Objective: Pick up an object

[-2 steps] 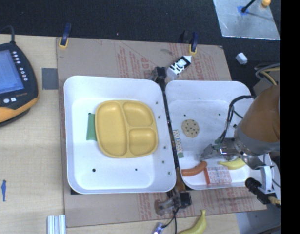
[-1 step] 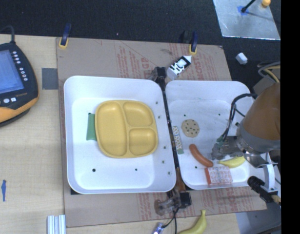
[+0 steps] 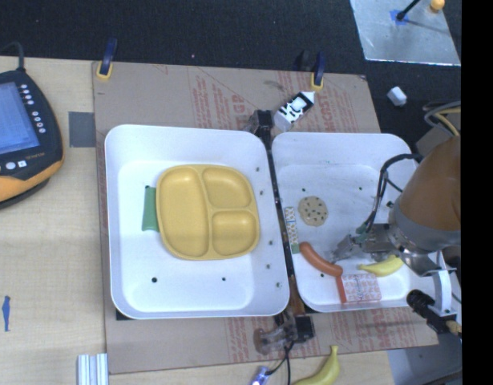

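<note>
approach step: gripper (image 3: 352, 245) low in right bin (image 3: 342, 155), between hot dog (image 3: 320, 258) and banana (image 3: 382, 266); whether it's open or gripping anything, cannot tell. next: centre over one item, then close and lift

arm (image 3: 435, 203) | orange band over grey wrist | black cable (looped) | metal fingers (image 3: 348, 247)

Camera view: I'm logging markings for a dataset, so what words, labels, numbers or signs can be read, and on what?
None can be read.
Cardboard sheet: faint red print, too blurred.
Black-and-white tag: pattern only, no legible text.
Strip between the bins: marks too small.
Handheld controller: screen and buttons illegible.
Packet: reddish print, unreadable.
</note>
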Available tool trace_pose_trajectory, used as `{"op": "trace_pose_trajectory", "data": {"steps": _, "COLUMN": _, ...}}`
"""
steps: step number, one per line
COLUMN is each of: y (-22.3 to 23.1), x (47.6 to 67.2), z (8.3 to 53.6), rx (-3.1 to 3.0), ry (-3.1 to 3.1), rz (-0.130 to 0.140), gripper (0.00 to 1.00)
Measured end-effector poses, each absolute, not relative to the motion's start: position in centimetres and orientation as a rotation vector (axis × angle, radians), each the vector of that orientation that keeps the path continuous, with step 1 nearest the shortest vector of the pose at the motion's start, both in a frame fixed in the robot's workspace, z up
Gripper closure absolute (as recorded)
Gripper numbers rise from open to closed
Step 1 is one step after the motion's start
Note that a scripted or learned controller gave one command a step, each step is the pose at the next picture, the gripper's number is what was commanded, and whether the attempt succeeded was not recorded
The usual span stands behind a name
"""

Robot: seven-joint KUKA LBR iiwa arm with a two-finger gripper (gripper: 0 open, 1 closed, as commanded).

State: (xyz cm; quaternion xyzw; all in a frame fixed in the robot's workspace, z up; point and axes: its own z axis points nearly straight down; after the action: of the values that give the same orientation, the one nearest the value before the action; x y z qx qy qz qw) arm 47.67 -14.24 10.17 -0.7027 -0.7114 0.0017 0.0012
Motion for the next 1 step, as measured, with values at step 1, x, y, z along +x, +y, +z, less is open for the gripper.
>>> {"op": "trace_pose_trajectory", "data": {"steps": 1, "y": -18.72, "x": 56.09, "z": 13.84, "rx": -2.217, "ry": -2.226, "rz": 0.001, "gripper": 0.0}}
